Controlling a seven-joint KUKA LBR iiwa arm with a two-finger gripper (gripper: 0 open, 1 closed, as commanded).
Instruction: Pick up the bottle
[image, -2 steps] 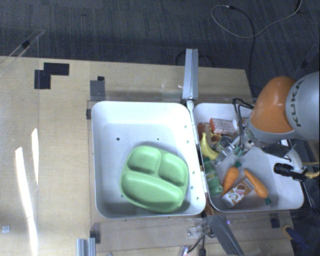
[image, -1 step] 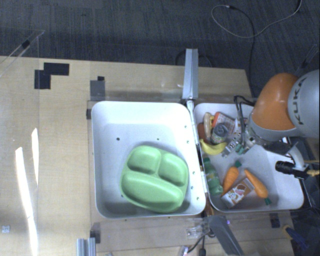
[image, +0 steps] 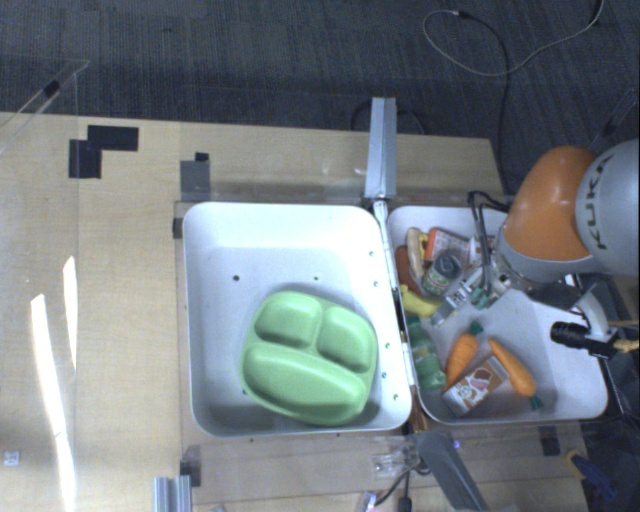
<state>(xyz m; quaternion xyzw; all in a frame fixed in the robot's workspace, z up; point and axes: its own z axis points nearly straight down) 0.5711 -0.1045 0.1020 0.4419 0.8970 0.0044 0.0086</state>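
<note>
A small bottle (image: 444, 258) with a grey cap and a red and yellow label lies at the back left of the right bin (image: 570, 400). My gripper (image: 466, 294) hangs low over that bin, just in front of and to the right of the bottle, below the orange band of the arm (image: 545, 215). The wrist and cables cover its tip, and I see nothing held in it.
The right bin also holds a yellow banana (image: 418, 303), two carrots (image: 460, 355) (image: 513, 368), a small carton (image: 472, 388), a green item (image: 426, 362) by the left wall and a brown-red piece (image: 403, 262). A green divided plate (image: 310, 355) lies in the left bin (image: 230, 240).
</note>
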